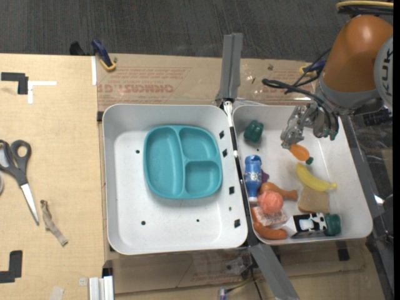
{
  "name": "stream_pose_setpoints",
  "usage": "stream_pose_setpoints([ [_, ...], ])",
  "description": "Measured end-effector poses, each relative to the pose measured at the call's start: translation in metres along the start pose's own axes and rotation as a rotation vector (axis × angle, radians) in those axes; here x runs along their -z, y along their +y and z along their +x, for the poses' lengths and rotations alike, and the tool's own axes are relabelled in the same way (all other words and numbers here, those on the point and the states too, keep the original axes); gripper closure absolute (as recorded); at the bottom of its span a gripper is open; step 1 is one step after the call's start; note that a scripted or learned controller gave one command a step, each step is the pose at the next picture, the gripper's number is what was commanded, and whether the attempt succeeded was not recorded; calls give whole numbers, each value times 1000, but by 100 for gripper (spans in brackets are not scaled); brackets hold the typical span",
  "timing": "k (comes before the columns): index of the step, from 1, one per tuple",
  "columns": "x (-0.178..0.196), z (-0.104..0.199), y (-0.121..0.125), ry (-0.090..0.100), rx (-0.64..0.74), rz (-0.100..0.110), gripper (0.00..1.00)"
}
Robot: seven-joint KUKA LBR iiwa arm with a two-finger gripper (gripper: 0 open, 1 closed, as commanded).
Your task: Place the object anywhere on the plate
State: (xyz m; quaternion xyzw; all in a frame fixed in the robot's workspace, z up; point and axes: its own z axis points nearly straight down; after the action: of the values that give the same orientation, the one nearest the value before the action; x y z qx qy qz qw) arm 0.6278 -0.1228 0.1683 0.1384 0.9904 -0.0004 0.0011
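Note:
A teal plate [184, 161] with three compartments lies in the left bin [125, 217]. My gripper [295, 135] hangs over the upper part of the right bin [350, 186], under the orange band of the arm. Just below its tip lies a small orange toy carrot [300, 152] with a green end. The frame does not show whether the carrot is touched or held. Nothing rests on the plate.
The right bin also holds a dark green cup [253, 130], a blue bottle [252, 170], a yellow banana [314, 179], a pink ball [270, 202], a tan block [312, 200], a sausage [270, 232] and a black-and-white item [312, 224]. Scissors [19, 167] lie on the bench at left.

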Motion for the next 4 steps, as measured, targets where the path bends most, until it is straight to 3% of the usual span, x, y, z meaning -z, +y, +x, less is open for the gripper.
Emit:
stream_pose_setpoints([
  [1,24,23,48,0,352,-2,100],
  [2,24,10,85,-3,808,-3,100],
  [3,83,9,136,-5,1043,-3,100],
  [4,91,84,155,0,806,-3,100],
])
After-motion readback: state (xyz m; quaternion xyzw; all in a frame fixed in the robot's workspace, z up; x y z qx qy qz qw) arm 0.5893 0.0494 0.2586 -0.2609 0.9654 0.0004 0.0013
